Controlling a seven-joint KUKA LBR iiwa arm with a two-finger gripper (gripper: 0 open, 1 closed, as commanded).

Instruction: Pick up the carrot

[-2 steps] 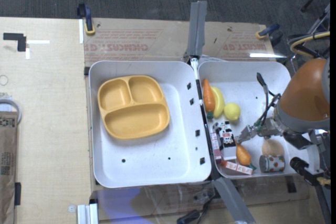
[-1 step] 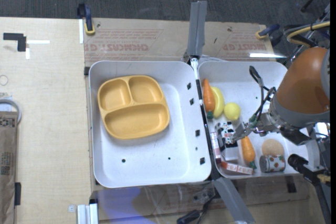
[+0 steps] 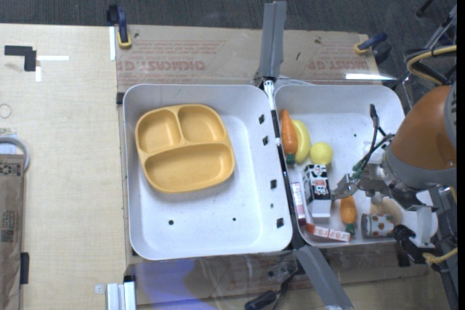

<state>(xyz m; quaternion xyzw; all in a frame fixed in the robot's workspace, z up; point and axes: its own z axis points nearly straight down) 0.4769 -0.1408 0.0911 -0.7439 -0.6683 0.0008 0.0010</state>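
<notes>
The carrot (image 3: 288, 131) is an orange, tapered piece lying along the left wall of the right bin (image 3: 341, 96), next to a yellow banana-like fruit (image 3: 302, 140). My gripper (image 3: 347, 189) hangs over the lower middle of the right bin, well to the right of and below the carrot. Just under it lies a small orange oval item (image 3: 349, 211). The arm's orange band (image 3: 429, 136) rises at the right.
The right bin also holds a yellow lemon (image 3: 321, 153), a cow-print carton (image 3: 316, 181), a white box (image 3: 320, 209), a red-and-white packet (image 3: 330, 233) and a small can (image 3: 374, 226). A yellow divided plate (image 3: 185, 147) lies in the left bin (image 3: 211, 236).
</notes>
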